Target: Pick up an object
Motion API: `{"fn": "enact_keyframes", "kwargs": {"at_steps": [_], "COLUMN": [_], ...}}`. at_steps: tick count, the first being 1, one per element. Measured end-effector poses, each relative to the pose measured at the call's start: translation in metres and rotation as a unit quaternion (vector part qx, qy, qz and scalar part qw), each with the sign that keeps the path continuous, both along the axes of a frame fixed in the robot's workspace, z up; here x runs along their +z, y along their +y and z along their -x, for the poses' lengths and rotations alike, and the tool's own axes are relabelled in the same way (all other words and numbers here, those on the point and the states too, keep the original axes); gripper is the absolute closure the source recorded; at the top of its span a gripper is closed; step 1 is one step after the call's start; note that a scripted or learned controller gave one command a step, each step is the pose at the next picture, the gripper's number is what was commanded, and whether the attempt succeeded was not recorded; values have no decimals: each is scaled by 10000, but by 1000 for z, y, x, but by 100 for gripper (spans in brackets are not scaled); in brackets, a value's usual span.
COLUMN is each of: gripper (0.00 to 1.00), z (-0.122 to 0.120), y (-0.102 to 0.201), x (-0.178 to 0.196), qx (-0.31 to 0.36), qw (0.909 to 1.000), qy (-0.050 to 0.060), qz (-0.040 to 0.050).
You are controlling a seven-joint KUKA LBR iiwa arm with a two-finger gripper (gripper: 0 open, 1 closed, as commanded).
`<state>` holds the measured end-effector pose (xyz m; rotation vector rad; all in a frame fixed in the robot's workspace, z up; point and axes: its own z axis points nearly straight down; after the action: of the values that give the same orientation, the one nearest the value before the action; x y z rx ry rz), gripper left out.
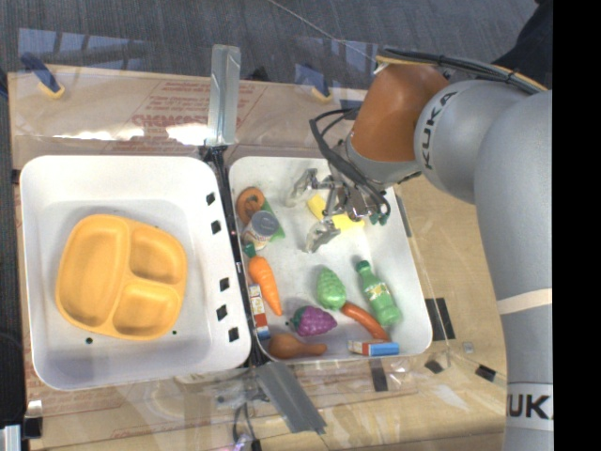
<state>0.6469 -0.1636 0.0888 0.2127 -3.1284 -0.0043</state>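
Presently my pincer (pixel 315 216) stood wide, its two fingers (pixel 302 187) spread over the upper part of the right bin (pixel 413 280), with nothing between them. A yellow piece (pixel 340 216) lay just beside it, partly hidden under my wrist; I judged this the nearest candidate. Other candidates lay lower in the same bin: a carrot (pixel 266 284), a green bottle (pixel 377 292), a grape bunch (pixel 314 321) and a small can (pixel 262 225). The left bin (pixel 38 280) held a yellow tray (pixel 120 275), well apart from my reach.

Hazards, as judged:
- Closing at this position would likely grip air, since no item sat between the fingers.
- The yellow piece, rounded and half covered, could slip sideways under one finger.
- A descent near the can could knock it toward the bin wall.
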Motion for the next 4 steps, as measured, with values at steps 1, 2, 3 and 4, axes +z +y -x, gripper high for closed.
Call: {"fn": "enact_keyframes", "kwargs": {"at_steps": [1,2,3,4], "gripper": [100,100,100,100], "z": [-4,-13,6,-1], "y": [1,32,-12,73], "x": [16,125,133,146], "qx": [36,-723,738,497], "qw": [10000,9973,9973,9988], "qy": [-58,-89,-48,-44], "qz": [16,20,22,18]}}
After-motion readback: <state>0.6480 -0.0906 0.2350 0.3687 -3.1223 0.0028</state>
